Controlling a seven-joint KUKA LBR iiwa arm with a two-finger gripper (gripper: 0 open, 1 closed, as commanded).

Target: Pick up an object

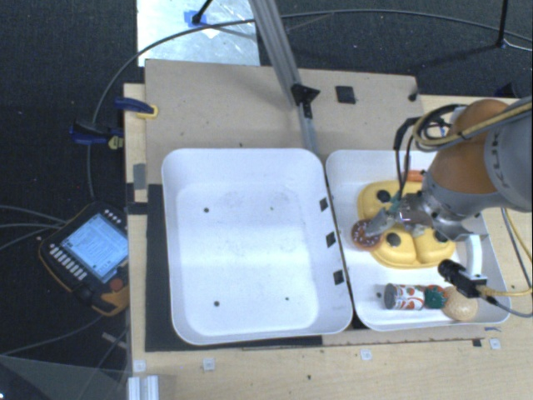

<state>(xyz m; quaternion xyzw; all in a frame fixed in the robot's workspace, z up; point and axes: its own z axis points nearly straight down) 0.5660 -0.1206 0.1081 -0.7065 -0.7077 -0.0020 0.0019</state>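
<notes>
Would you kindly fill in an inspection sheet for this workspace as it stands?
Surface: tan bench board bearing a left white bin and a right white bin.
Job's things: in the right bin, a large yellow plastic toy, a brown ring-shaped piece, a red-and-white can lying on its side, a beige rounded object.
Clutter: blue and yellow clamps at the board's left edge.
Grippers: gripper low over the yellow toy.
Cables: black and yellow cables looped on the arm.
Surroundings: handheld pendant with lit screen, dark floor.
</notes>
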